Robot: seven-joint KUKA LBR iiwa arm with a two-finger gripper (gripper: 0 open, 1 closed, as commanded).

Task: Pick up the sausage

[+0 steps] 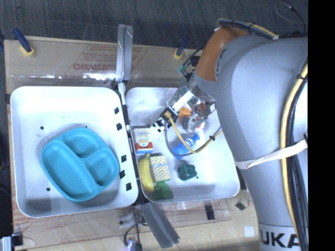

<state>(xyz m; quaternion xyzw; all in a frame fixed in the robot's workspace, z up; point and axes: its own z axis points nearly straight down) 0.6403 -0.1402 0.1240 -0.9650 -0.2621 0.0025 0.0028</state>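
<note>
My gripper (192, 117) hangs low over the upper middle of the right bin (222, 184), with the grey arm and its orange band reaching in from the right. A small orange-brown piece (185, 122) lies right by the gripper's tip; I cannot tell whether it is the sausage or whether the gripper touches it. A blue object (184, 146) lies just below the gripper, partly wrapped by a yellow cable loop.
Along the right bin's left side lie a red and white carton (142, 139), a banana (146, 174), a patterned box (159, 167) and a green broccoli (163, 191). A teal lump (186, 171) sits mid-bin. The left bin (31, 103) bears a blue divided plate (79, 163).
</note>
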